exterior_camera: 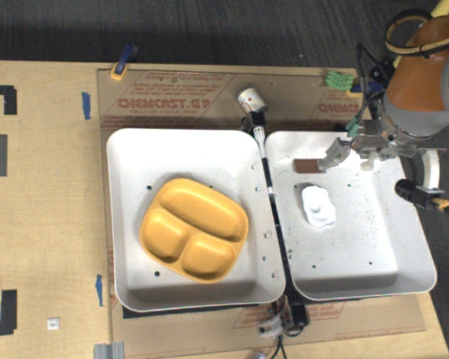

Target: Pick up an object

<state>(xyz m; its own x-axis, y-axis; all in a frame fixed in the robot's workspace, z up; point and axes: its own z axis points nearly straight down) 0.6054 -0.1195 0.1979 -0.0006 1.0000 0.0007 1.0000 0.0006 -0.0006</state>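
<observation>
White and small, the object (pixel 317 206) lies mid-floor in the right bin (pixel 374 268), below and just left of the pincer (pixel 343 149), which hangs over that bin's back edge near a brown block (pixel 305 166). Whether the pincer is released or clenched cannot be told. The left bin (pixel 127 200) holds a yellow tray (pixel 194 229).

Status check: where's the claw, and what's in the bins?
Claw over right bin's back edge, beside brown block. White lump mid-bin. Yellow tray in left bin.

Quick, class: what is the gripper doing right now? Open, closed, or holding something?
Gripper: above the right bin's far edge, near a small brown block; open or closed cannot be told.
</observation>
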